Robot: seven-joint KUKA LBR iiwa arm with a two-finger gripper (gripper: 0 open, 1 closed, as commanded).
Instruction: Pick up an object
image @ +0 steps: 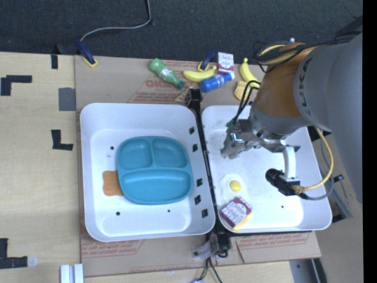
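Bins (94,158), two; bananas (199,73), two.

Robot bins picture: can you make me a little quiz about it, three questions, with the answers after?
1. True or false: the blue divided plate lies in the left bin.
2. Which bin is the gripper over: A left, B right?
3. Fill in: the fried egg toy has a ___ middle.

Key: 1 true. 2 B. 3 yellow.
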